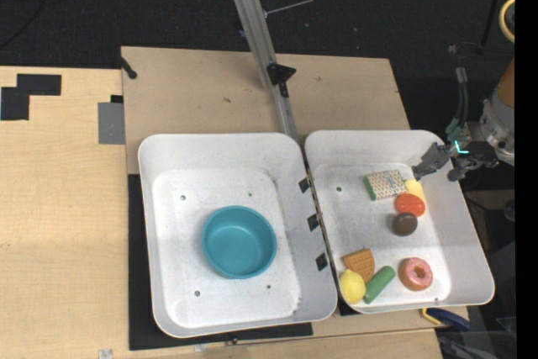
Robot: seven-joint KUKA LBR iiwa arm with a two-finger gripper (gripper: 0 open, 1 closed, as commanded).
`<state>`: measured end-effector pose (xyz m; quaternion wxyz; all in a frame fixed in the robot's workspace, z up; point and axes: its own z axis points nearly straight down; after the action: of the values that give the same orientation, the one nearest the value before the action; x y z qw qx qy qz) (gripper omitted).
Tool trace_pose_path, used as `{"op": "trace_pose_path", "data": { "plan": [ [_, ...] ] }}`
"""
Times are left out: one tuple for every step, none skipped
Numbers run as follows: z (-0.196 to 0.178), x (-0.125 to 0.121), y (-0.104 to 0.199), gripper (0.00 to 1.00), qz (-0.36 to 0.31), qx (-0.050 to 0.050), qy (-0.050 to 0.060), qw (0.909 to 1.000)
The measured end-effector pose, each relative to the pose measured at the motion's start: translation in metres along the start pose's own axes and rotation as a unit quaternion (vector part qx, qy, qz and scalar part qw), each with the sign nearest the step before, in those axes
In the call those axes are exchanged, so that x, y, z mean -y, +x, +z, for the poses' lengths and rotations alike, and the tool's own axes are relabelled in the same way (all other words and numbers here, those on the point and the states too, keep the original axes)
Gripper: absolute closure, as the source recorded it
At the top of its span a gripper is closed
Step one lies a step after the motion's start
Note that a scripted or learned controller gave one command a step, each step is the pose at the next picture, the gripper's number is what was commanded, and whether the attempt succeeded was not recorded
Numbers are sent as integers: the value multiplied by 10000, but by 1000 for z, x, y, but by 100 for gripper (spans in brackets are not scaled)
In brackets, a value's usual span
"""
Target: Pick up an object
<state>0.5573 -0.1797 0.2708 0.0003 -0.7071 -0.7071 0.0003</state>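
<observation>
Partly cut off: claw [443,164] | over right bin [336,149] rim | grip unclear

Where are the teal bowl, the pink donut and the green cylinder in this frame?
teal bowl [239,242]: camera view, on its inner floor, left bin.
pink donut [415,273]: camera view, on its ring, right bin's near corner.
green cylinder [379,283]: camera view, on the middle of its body, beside a yellow lemon.

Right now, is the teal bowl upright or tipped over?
Upright. The bowl sits in the left bin with its round opening facing up and its inside visible.
</observation>
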Motion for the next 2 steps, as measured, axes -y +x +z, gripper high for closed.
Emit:
{"op": "trace_pose_path", "data": {
  "plan": [
    [0,0,0,0,0,0,0,10000],
    [43,0,-2,0,-2,-4,17,10000]
  ]
}}
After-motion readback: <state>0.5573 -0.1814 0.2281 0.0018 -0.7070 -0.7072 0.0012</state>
